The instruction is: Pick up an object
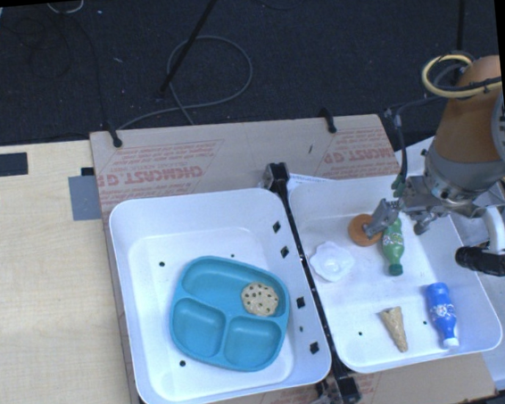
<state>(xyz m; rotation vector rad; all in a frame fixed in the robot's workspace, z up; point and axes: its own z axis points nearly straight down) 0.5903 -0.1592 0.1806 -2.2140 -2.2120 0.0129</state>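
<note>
My gripper [402, 219] hangs low over the back of the right bin [358, 356], open, one finger on each side of the upper end of a green bottle [393, 252] that lies in the bin. Just left of the fingers sits a round orange-brown disc [361, 231]. A crumpled white piece [331, 261] lies further left. In the front half of that bin are a tan cone [395, 328] and a blue bottle with a white cap [441, 313].
The left bin [141, 253] holds a blue compartment tray [214, 328] with a speckled cookie [260, 299] in its right-hand section. A black divider [300, 272] runs between the bins. Cardboard lies under both.
</note>
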